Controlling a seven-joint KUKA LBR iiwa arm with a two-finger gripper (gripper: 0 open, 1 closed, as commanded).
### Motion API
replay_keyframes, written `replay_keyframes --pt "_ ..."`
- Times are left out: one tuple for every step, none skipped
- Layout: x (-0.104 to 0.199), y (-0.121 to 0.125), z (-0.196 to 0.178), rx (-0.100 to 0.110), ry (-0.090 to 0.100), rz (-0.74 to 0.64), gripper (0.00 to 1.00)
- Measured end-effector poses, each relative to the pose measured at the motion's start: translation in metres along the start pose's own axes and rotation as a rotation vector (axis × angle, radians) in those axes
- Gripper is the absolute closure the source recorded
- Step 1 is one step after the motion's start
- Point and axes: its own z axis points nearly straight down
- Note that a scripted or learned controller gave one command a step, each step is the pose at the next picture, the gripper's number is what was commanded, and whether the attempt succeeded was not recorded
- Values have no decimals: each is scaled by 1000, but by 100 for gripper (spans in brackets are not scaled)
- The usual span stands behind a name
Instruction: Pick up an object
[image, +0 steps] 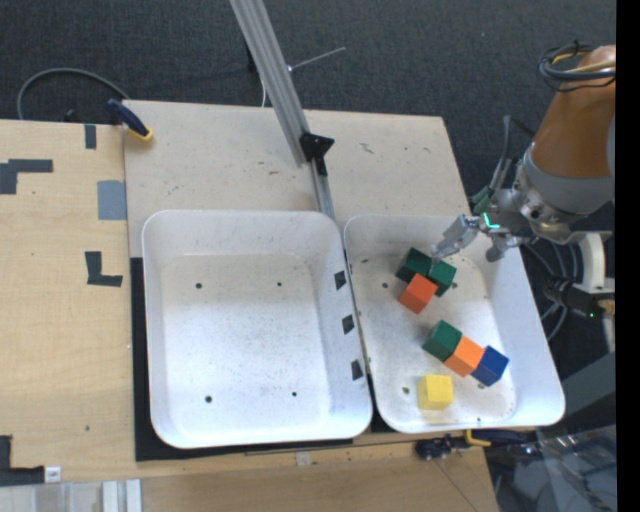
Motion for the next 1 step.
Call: replay_keyframes --pt "-2 -6 63 6 0 2 0"
